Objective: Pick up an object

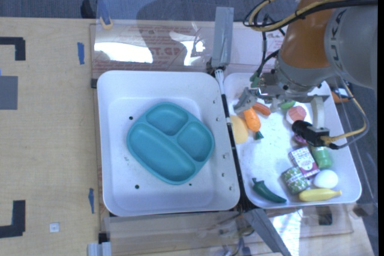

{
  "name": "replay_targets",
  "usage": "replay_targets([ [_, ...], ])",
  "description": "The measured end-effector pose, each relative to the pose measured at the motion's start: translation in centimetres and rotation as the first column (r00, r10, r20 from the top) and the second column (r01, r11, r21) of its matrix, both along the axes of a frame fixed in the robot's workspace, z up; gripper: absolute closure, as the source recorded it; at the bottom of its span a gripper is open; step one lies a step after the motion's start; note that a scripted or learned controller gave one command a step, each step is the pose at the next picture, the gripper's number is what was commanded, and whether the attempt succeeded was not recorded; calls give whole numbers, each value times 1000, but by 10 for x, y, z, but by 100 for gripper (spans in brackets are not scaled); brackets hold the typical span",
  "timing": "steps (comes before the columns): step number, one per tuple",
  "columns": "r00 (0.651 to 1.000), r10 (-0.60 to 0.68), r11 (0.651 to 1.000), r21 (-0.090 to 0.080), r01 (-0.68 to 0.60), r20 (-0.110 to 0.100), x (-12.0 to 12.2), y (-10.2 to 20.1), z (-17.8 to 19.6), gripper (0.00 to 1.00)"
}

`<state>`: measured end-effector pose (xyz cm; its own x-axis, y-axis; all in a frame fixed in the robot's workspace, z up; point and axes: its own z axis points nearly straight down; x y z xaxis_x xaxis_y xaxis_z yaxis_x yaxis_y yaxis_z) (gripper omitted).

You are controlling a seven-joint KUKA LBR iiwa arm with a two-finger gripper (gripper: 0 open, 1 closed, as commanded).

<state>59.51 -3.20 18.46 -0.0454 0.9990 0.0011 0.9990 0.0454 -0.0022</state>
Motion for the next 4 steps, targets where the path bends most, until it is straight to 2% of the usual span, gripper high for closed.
replay_targets([
  [2,1000,0,1000,0,0,0,0,0,0,0],
  [3,1000,13,1000,-2,-13,9,15,-67,-96,0],
  [4,1000,12,1000,-2,-11,13,16,-67,-86,100],
])
